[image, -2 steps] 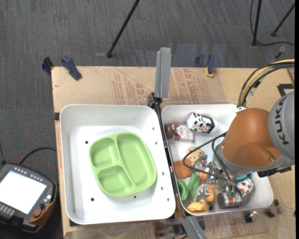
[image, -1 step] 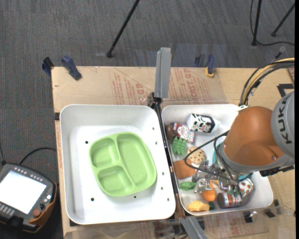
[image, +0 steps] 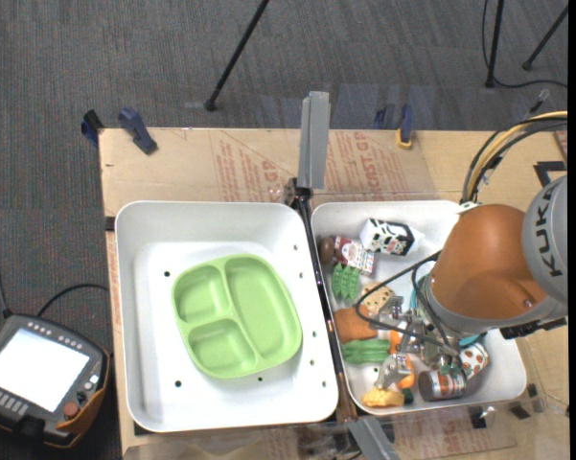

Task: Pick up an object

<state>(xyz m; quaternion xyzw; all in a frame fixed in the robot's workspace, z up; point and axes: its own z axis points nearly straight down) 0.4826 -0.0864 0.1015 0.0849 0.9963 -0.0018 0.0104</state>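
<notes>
Big and round, the arm's orange band (image: pixel 484 262) sits closest to the camera, high over the right bin (image: pixel 513 377). Its grey part has letters on it, and it comes in from the right side. Under the orange part, the gripper (image: pixel 417 338) points down into the right bin, among the toys. I cannot tell if its fingers are wide or pinched, because the arm hides much of it and the toys crowd around it. I also cannot see any toy between its fingers.

Lots of small things lie in the right bin. A tin can (image: pixel 444 384) lies on its side near the front edge, just beside the gripper. A yellow toy (image: pixel 383 397) lies at the front too. A green toy (image: pixel 366 351) and an orange toy (image: pixel 353 325) lie to the left of the gripper, close to the bin's left wall. A black and white carton (image: pixel 387 237) sits at the back of the bin. Next to it is a small brown and red packet (image: pixel 348 252), and a green leafy toy (image: pixel 346 282) is just in front of that.

Over in the left bin (image: pixel 144 247) lies a green plate (image: pixel 236 314) with three parts.

Both bins rest on a brown cardboard sheet (image: pixel 201 166). A tablet with a bright screen (image: pixel 38 372) sits on the dark floor at the left.
</notes>
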